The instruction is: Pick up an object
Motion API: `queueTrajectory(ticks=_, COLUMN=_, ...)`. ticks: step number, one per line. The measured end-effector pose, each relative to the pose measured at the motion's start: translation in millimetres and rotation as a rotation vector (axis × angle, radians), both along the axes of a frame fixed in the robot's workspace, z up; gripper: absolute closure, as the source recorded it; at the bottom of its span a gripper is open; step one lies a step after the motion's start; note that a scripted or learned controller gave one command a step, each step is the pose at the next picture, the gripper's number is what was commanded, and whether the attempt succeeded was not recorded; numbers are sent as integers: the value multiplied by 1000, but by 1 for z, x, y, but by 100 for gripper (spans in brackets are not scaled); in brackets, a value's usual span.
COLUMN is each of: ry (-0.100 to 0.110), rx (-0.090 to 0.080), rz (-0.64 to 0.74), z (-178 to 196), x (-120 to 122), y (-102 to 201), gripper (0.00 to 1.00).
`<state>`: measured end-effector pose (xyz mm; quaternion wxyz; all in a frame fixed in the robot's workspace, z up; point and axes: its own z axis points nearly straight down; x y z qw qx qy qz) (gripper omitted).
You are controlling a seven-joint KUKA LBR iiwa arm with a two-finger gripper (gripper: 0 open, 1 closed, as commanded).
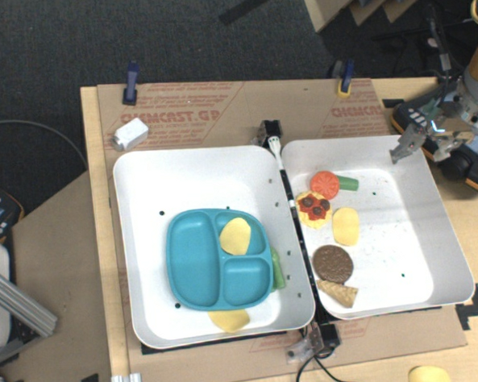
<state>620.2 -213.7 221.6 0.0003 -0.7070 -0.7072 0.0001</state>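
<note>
My gripper [409, 139] hovers over the far right corner of the right bin [420, 240], apart from all the objects. Toward that bin's left side lie a red round piece [325, 182] with a green piece [348, 183] beside it, a small yellow and red pizza toy [313, 207], a yellow piece [345, 225], a brown round cookie [333, 262] and a tan wedge [340, 292]. The left bin [143, 200] holds a teal divided plate [199, 261] with a yellow piece [235, 236] on it. Another yellow piece [229, 318] lies at the plate's near edge, and a green strip [277, 268] lies along its right edge.
The bins sit on a cardboard sheet [218, 107] held by two blue clamps [131, 82] [345, 76]. A small white object [130, 134] lies on the cardboard at the far left. A yellow object [428, 375] rests on the bench at the near right.
</note>
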Motion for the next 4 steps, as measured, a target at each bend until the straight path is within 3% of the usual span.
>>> queueTrajectory(ticks=1, ry=-20, rx=-8, rz=0, z=160, x=-48, y=2, gripper=0)
queueTrajectory(ticks=2, ry=16, rx=6, rz=-2, z=-96, x=-78, y=8, gripper=0)
queueTrajectory(ticks=3, ry=-22, rx=-10, rz=0, z=199, x=-104, y=-7, gripper=0)
queueTrajectory(ticks=4, ry=-18, rx=-6, rz=5, z=314, x=-101, y=30, gripper=0)
